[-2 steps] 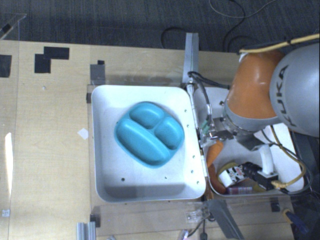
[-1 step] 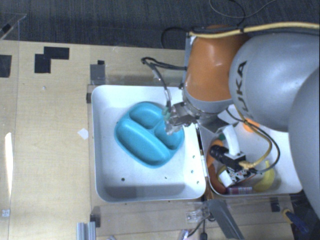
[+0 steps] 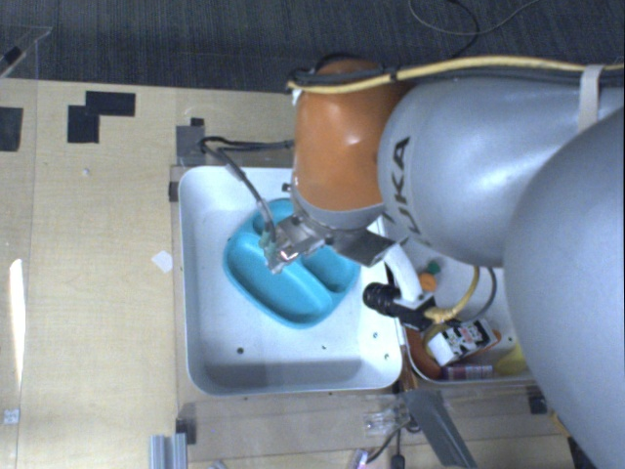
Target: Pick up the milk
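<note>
Blue plastic stood out in the left bin (image 3: 210,262): a shallow, two-part dish (image 3: 293,296) that lay tilted across the middle of the white floor, nearer the back wall than the front. The gripper (image 3: 280,247) hung right over the dish's upper left part, close to or touching its rim, and nothing could be seen held in it; from this slanted view it could not be told whether it was wide or narrow. Above it sat the orange band (image 3: 337,145), and the bulky grey arm (image 3: 469,164) reached in from the right, covering most of the right bin (image 3: 441,265). The milk carton (image 3: 461,338), a small white box with dark and red print, lay in that right bin, just below the arm's edge and well apart from the gripper. Next to it, a yellow object (image 3: 510,362) peeked out, and a small orange item (image 3: 428,282) sat farther back. A black cable (image 3: 234,164) ran from the back corner of the left bin down to the gripper, and a yellow cable (image 3: 439,68) lay along the top of the arm. The pale wooden bench (image 3: 98,262) stretched away to the left.
</note>
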`<state>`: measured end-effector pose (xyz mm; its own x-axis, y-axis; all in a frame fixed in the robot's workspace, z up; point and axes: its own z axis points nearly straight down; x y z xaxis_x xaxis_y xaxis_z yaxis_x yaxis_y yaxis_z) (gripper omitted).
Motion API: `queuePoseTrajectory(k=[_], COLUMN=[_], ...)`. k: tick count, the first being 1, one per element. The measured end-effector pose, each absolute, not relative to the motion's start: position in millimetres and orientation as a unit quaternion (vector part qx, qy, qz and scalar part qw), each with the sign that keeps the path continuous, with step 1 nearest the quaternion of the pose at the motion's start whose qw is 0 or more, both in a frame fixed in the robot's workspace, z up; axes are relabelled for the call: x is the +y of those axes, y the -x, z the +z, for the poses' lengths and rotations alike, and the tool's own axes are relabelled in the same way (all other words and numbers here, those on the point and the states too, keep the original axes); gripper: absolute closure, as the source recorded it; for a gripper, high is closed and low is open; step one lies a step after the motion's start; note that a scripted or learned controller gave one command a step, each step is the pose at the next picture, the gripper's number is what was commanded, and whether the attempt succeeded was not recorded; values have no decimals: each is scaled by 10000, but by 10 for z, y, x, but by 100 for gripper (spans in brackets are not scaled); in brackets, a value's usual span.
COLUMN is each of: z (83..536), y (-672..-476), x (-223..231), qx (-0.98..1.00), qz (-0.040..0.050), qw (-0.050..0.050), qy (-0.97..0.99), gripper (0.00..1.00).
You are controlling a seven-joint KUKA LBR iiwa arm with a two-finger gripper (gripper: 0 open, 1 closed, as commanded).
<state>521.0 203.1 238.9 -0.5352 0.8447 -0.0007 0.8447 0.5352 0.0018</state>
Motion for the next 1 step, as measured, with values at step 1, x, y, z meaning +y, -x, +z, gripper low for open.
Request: queuePoseTrajectory(k=[1], z=[2390], y=[-5210], x=[2031], qx=[8762], qz=[7], qw=[8], qy=[-4820], gripper=[0])
